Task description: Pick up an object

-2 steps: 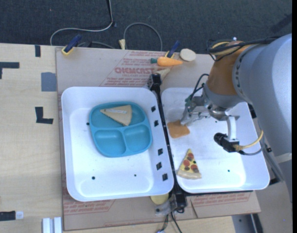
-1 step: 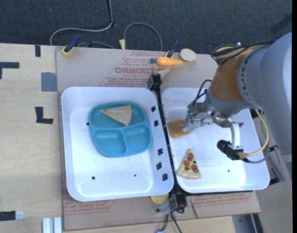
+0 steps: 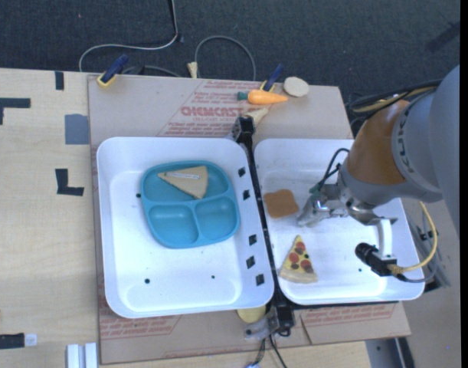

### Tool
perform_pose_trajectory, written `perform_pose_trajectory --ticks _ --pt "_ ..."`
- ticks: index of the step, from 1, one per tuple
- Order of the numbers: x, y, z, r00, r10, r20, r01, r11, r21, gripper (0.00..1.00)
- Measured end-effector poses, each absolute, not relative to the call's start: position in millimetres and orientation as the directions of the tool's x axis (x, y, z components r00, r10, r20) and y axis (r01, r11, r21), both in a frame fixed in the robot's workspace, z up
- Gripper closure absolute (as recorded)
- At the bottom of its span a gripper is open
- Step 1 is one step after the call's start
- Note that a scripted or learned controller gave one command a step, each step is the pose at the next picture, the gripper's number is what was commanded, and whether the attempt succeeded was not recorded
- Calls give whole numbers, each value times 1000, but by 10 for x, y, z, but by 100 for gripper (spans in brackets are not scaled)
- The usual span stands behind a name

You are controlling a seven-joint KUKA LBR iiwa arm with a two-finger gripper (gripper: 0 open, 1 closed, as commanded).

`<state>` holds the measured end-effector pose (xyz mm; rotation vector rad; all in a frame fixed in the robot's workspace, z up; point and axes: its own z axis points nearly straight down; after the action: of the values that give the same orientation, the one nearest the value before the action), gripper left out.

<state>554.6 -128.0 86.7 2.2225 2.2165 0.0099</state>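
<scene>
Here the hand [image 3: 309,215], grip unreadable, is hovering just beside a flat brown square [image 3: 281,203], a triangular pizza slice [image 3: 298,261] lying near.

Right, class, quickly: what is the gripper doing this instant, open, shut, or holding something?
Gripper: state cannot be told; it sits low in the right bin, beside the brown toast piece, with nothing seen held.

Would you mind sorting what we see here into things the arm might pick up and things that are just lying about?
Candidates for the pick:
pizza slice and brown square piece, right bin, near the gripper
triangular sandwich slice on the blue tray, left bin

Lying about:
toy carrot
beige disc
</scene>
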Motion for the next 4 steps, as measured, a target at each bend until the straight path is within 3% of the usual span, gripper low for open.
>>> perform_pose_trajectory --ticks 1,2,3,4 --pt "5558 -1260 874 -3 1000 1 1000 3 7 0" --pt "6224 -1074 864 -4 1000 -2 1000 4 6 0" --pt "6636 -1011 855 -3 1000 -1 1000 3 4 0" --pt "6540 -997 859 0 1000 -3 1000 0 3 0"
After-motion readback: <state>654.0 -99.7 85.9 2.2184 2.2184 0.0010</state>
